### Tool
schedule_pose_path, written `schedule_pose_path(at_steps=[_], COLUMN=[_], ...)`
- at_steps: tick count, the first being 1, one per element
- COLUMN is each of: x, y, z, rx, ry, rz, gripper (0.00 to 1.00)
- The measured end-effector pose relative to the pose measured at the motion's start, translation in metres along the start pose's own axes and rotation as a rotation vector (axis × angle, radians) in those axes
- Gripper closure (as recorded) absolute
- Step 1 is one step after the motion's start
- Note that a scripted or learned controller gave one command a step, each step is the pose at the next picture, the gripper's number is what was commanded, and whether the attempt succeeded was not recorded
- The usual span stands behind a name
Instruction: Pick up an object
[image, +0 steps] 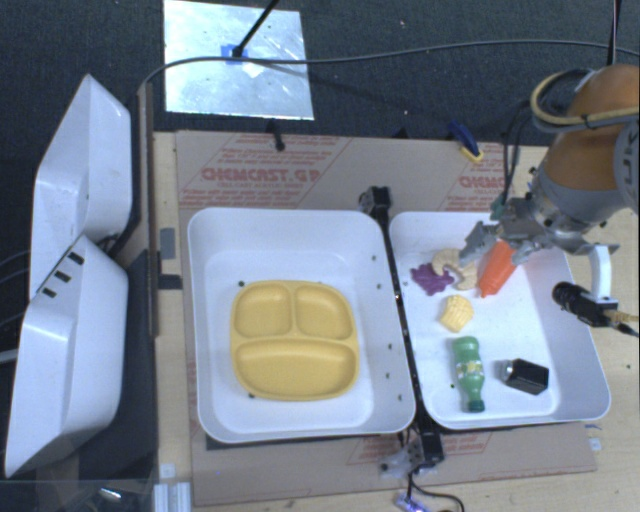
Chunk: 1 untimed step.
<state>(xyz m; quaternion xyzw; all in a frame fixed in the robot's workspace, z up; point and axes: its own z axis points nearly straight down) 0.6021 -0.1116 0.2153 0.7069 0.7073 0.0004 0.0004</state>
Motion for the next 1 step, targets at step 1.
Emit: schedule_pose_path(at_steps=[1], x=[0.0251], y=[0.0338], z=[-0.0415], rx=[-0.004], ry=[0.000], rz=[-0.002], gripper=[0.00])
